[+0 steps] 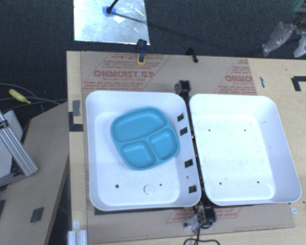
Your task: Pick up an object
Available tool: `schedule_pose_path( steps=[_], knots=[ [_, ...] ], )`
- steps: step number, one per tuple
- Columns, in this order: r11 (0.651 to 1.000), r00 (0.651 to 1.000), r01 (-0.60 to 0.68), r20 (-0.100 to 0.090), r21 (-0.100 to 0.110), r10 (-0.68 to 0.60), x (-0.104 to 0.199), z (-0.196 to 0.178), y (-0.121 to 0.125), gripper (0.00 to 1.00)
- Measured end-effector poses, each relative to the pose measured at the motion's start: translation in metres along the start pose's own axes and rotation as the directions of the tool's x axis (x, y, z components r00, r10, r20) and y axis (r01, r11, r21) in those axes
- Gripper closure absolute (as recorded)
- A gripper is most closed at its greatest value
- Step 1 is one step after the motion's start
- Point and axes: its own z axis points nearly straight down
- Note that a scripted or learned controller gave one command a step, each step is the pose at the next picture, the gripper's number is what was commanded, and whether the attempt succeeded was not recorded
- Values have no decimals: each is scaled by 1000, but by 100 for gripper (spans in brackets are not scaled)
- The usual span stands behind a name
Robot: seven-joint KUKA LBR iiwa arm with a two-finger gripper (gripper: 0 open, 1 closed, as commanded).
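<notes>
Approach: my gripper (290, 37) sits far right, finger state indiscernible; descend onto blue divided plate (144, 138) rim in left bin (99, 188).

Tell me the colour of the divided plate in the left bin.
Light blue all over: the divided plate, in the camera view, stands out against the white left bin.

Left bin (99, 188): sits on the bench board (117, 73), touching the right bin along a shared middle seam.
Right bin (283, 152): beside the left bin, toward the gripper's side of the bench.
Divided plate (144, 137): lies flat in the left bin, in its upper middle, apart from the walls.
Gripper (289, 39): at the upper right, beyond the board's far corner, well apart from both bins.
Metal sheet (111, 14): on the floor behind the bench, above the left bin.
</notes>
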Motion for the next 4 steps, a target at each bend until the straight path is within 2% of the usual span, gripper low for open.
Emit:
schedule_pose_path(
  steps=[1,2,3,4],
  knots=[
    [1000,1000,-5,-2,10,5,-67,84,-76,0],
    [1000,1000,-2,-2,6,2,-98,152,-120,0],
    [1000,1000,10,-4,6,-10,-5,171,-138,0],
    [1000,1000,7,-1,-1,-7,-10,159,-136,100]
  ],
)
